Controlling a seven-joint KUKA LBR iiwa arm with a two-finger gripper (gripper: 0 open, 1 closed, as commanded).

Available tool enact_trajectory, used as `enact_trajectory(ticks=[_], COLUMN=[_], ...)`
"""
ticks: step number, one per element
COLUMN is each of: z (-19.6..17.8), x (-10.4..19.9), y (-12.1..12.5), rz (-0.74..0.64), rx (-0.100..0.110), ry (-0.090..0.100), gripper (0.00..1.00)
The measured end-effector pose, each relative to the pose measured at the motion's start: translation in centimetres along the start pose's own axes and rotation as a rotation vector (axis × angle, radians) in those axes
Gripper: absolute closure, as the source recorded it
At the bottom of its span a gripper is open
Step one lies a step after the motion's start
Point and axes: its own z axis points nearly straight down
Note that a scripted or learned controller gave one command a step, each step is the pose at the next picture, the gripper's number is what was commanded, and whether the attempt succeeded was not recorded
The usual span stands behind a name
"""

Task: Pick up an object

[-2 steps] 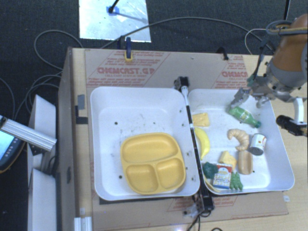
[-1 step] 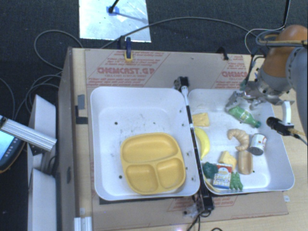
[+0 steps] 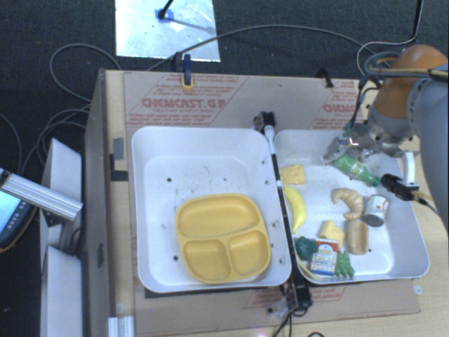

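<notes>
Two bins: white and shallow, side by side on the counter (image 3: 210, 98), with their rims meeting along a central seam.
Left bin (image 3: 175, 161): holds one yellow compartment tray (image 3: 223, 236), lying flat toward the near edge, with three compartments.
Right bin (image 3: 401, 253): crowded; all the loose items lie here.
Arm (image 3: 429, 114): grey, entering from the right, with an orange band (image 3: 410, 60) above the wrist; it is bent down over the far part of the right bin.
End effector (image 3: 344, 146): low over the far part of the right bin, at the upper end of the green bottle. Cannot tell how far open it is, nor whether it has hold of anything.
Task item: green bottle (image 3: 356, 168), lying on its side at a slant in the far part of the right bin, just beside the end effector. Contact cannot be judged.
Nearest neighbours: a croissant (image 3: 349, 201) lies just on the near side of the bottle. A silver can (image 3: 376, 210) is tipped over to the right of the croissant. A yellow block (image 3: 293, 175) sits by the seam, apart from the bottle.
Further items: a banana (image 3: 297, 209) along the seam, a yellow wedge (image 3: 331, 230), a bread roll (image 3: 357, 236), and a small carton (image 3: 324, 256) resting on green leafy pieces (image 3: 306, 247) at the near edge.
Obstructions: the far wall of the right bin stands close behind the end effector. The croissant and can crowd the near side of the bottle.
</notes>
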Motion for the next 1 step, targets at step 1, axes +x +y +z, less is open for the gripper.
enact_trajectory(ticks=[1], z=[-1.20], x=[-0.03], y=[0.15], rz=[-0.004], rx=[-0.004], ry=[-0.003], gripper=[1.00])
